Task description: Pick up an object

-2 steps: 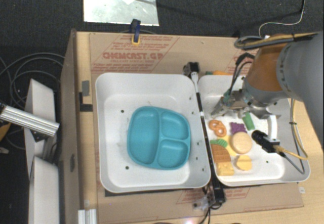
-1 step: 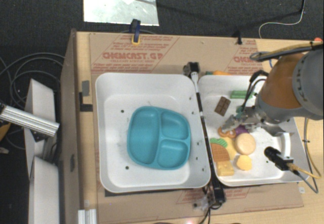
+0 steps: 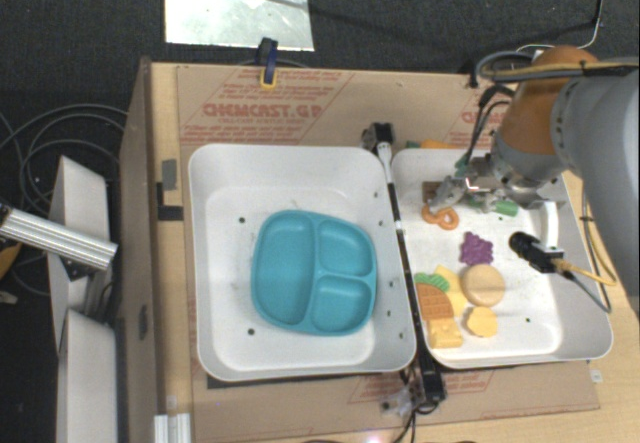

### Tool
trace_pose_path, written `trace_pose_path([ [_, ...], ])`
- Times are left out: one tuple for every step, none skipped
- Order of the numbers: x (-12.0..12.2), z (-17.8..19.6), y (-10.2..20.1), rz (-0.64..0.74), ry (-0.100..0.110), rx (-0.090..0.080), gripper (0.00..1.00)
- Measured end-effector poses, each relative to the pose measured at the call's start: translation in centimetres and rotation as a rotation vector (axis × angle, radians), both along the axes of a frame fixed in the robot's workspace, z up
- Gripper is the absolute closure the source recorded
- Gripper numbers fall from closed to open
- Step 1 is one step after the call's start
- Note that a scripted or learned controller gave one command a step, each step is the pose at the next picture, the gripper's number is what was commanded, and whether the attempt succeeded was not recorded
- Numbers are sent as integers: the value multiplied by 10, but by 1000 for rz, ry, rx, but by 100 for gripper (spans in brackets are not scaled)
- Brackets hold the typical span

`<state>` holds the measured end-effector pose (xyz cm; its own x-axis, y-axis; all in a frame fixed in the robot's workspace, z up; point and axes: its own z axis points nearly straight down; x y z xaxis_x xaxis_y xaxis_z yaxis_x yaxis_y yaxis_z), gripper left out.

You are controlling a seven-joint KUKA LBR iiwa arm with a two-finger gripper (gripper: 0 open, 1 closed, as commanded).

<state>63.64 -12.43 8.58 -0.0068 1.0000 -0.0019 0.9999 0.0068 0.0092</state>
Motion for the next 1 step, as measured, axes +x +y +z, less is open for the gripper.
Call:
trace_pose_path([
  [-86, -1, 6, -8, 13, 3, 0],
])
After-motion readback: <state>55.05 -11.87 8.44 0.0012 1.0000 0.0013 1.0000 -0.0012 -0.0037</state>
